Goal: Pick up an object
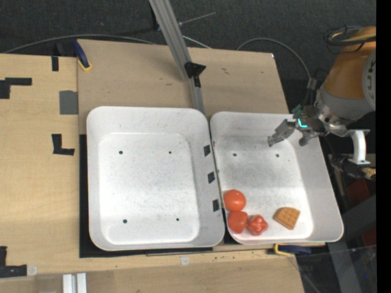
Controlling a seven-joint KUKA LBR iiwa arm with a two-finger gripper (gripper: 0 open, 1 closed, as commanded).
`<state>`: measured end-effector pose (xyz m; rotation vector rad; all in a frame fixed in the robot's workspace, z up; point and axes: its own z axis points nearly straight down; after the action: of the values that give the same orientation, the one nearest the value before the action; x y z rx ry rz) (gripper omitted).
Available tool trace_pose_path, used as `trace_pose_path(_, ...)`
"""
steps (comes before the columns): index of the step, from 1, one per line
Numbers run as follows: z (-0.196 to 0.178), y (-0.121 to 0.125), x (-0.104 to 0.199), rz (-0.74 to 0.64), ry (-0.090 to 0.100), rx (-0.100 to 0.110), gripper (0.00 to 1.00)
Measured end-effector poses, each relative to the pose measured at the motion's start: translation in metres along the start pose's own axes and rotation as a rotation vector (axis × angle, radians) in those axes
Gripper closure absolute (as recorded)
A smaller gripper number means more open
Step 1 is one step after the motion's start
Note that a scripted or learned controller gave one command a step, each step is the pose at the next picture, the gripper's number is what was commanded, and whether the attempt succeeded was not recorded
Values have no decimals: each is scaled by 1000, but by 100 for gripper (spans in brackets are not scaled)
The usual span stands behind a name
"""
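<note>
White right bin (317,182) holds three red tomatoes (234,200) and a waffle (287,217) at six o'clock; the gripper (291,135), fingers spread and empty, hovers at one o'clock.

I have one fixed camera, mounted above the bench (153,72) and angled down at a slant. It stands far enough back to hold both white bins whole: the left bin (101,176) sits centre frame, the right bin (317,182) just beside it toward the right edge. The far edge of the bench lies near the top of frame, with dark floor beyond it; the near edge runs along the bottom. The arm (351,81) enters from my right, over the right bin's far right corner. A grey pole (174,32) rises from the far edge toward the lens.
</note>
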<state>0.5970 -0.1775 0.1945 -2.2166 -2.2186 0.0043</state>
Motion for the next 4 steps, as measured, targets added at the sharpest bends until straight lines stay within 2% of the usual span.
trace_pose_path(1, -3, 1, 0, -2, -1, -4, 0)
trace_pose_path(3, 104, 5, -7, 0, -2, 1, 0)
trace_pose_path(4, 90, 6, -6, -2, -2, -3, 100)
